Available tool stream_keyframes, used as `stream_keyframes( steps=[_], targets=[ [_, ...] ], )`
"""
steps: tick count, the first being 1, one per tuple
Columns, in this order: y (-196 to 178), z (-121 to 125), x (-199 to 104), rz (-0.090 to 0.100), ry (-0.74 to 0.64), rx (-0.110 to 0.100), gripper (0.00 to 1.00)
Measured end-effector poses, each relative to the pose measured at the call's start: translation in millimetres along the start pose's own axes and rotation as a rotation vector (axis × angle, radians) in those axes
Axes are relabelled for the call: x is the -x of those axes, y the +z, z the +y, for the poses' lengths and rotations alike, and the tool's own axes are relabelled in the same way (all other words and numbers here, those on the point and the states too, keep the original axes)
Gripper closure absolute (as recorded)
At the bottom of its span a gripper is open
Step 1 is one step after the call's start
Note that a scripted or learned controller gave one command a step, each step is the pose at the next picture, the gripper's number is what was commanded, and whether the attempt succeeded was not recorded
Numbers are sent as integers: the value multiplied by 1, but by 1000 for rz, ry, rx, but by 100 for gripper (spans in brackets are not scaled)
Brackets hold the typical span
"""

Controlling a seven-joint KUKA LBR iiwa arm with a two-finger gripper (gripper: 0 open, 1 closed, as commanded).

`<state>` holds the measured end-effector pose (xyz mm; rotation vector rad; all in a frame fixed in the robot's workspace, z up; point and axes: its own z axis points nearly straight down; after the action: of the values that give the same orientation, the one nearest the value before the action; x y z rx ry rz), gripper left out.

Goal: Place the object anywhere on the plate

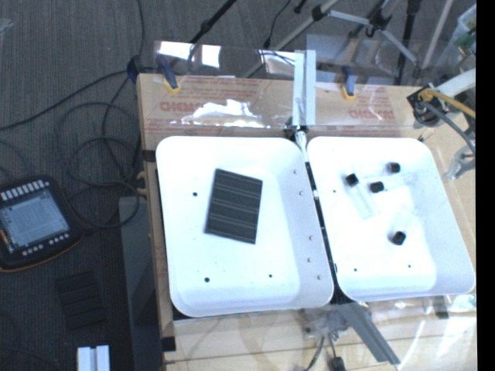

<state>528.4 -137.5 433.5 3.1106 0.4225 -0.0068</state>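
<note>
Wooden bench [232, 103] | dark ribbed plate [234, 205] lies in left bin [186, 269] | clear object [371, 190] with black bits (hard to make out) sits in right bin [433, 273], well apart | gripper's grip: cannot tell | job not started, pick-up and drop both left

Two bins are set side by side on the bench [232, 99]. A plate [234, 205] is laid in the left bin [178, 277], near its middle. Four small pieces [376, 186] are scattered in the right bin [433, 277], well apart from the plate.
</note>
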Motion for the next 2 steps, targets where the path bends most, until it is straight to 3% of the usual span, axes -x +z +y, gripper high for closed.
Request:
stream_keyframes(
  steps=[2],
  targets=[
    [0,0,0,0,0,0,0]
  ],
)
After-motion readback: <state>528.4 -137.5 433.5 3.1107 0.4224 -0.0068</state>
